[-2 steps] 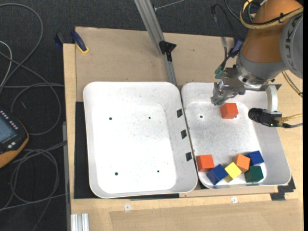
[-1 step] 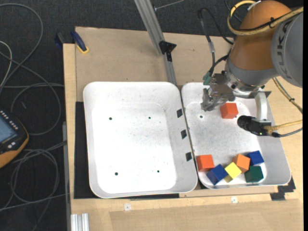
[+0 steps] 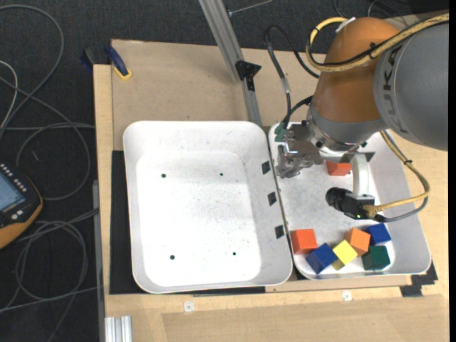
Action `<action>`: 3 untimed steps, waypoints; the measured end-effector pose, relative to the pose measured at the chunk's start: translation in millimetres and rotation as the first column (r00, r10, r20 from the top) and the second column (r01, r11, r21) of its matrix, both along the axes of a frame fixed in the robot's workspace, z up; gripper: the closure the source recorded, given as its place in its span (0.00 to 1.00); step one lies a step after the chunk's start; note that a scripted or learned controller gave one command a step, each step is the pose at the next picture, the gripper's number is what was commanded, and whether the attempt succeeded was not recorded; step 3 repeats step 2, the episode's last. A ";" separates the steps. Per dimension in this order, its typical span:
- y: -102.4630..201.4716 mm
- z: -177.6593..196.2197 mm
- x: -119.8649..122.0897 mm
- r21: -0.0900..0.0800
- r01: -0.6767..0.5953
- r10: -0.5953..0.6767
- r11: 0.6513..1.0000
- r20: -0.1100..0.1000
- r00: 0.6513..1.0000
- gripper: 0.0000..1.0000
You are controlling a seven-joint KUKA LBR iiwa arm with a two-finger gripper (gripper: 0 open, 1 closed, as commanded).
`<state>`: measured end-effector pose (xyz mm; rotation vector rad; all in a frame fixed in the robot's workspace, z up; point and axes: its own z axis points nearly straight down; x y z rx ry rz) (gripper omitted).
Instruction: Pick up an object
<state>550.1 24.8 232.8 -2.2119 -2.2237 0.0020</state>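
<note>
My gripper (image 3: 288, 161) hangs over the left edge of the right bin (image 3: 412, 228), close to the wall shared with the left bin (image 3: 142, 212). Nothing shows in its grasp. A red-orange block (image 3: 338, 168) lies just right of the gripper, partly under the wrist. Along the bin's front lie an orange block (image 3: 304, 239), a blue block (image 3: 320, 257), a yellow block (image 3: 345, 252), a second orange block (image 3: 360, 239), a second blue block (image 3: 378, 232) and a green block (image 3: 376, 258).
A black part (image 3: 343, 201) with a yellow cable hangs from the arm above the bin's middle. A slanted metal pole (image 3: 228, 45) stands behind the bins. Cables and a handheld device (image 3: 14, 201) lie on the dark floor to the left.
</note>
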 end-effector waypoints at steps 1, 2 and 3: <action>40.1 -5.0 -27.5 0.000 0.001 -0.001 1.000 0.000 1.000 1.00; 37.3 -4.7 -26.2 -0.001 0.006 -0.006 1.000 0.003 1.000 0.00; 37.3 -4.7 -26.2 -0.001 0.006 -0.006 1.000 0.003 1.000 0.00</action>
